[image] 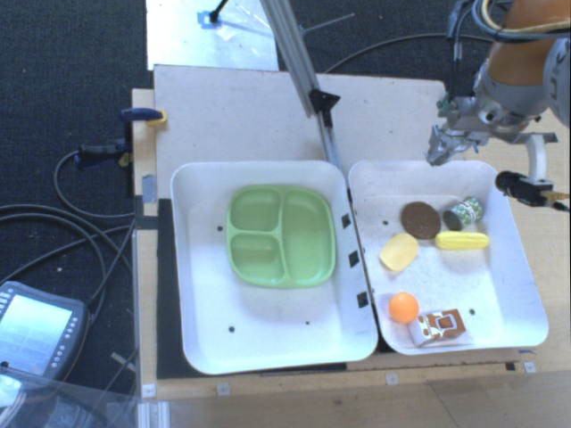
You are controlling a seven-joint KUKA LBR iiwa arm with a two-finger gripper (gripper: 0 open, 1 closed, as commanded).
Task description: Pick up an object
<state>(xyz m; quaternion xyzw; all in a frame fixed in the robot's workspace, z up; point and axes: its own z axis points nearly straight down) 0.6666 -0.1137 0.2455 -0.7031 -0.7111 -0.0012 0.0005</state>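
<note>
Gripper (pixel 442 153): above the right bin's (pixel 526 266) far rim, holding nothing; finger spacing can't be made out.
Left bin (pixel 192 266): green tray (pixel 280 236).

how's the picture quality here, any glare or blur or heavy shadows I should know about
Camera view: lighting is even and soft, with only faint shadows under the green tray and the items in the right bin; the white bins look bright but not blown out; the hand and the small packet appear slightly soft.

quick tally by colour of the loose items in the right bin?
Brown: 1, round brown disc
Yellow: 2, long yellow banana-like piece, pale yellow oval piece
Orange: 1, small orange ball
Green-white: 1, crumpled packet
Brown-white: 1, small box
Total: 6
</note>
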